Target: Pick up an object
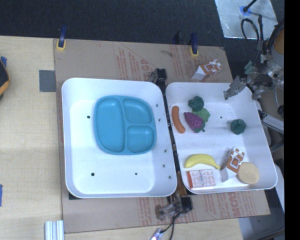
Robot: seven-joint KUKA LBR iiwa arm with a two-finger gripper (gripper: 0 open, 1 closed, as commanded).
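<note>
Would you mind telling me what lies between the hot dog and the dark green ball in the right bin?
In the camera view, purple grapes and a green broccoli piece lie between the hot dog and the dark green ball.

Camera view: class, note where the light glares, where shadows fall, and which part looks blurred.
Camera view: soft glare washes the left bin floor; the blue plate casts only a faint shadow; the claw at the right bin's far corner looks blurred; the banana stays fairly sharp.
</note>
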